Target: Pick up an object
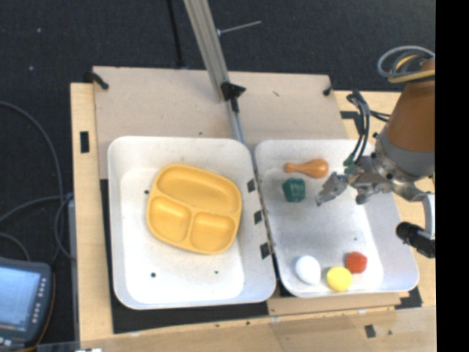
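Tan bench (86, 218) on dark floor (44, 35) w/ cables (29, 204).

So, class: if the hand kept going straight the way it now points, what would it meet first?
Probably the green object: the hand points left toward it, with bare bin floor between. Its height above the bin is unclear.

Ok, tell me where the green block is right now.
The green block sits in the right bin, near its upper left corner, just below the orange drumstick and left of the gripper.
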Motion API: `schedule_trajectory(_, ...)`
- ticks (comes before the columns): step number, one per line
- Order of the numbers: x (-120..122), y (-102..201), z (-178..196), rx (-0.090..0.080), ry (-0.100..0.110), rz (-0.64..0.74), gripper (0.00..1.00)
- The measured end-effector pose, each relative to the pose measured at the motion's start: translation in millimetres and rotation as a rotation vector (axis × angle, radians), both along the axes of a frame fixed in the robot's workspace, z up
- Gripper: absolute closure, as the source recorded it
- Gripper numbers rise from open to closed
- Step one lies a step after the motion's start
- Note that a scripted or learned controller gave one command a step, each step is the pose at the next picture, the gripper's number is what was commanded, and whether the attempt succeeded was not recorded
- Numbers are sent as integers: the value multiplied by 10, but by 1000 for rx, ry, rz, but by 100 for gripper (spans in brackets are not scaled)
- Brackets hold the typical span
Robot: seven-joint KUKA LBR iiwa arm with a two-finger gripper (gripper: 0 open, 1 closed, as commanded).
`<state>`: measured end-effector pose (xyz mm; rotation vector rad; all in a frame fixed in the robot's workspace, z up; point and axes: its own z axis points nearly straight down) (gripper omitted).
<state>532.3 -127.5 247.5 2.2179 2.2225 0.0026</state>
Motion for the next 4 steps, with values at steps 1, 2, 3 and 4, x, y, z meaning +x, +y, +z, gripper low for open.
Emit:
schedule_trajectory(1, 0, -1, 0, 0, 0, -2, 0)
schedule_trajectory(2, -77, -85, -525, -1, 6, -3, 0)
schedule_trajectory(3, -41, -132, -962, -1, 5, -3, 0)
schedule_trajectory(4, -44, -144, -1484, -1, 4, -3, 0)
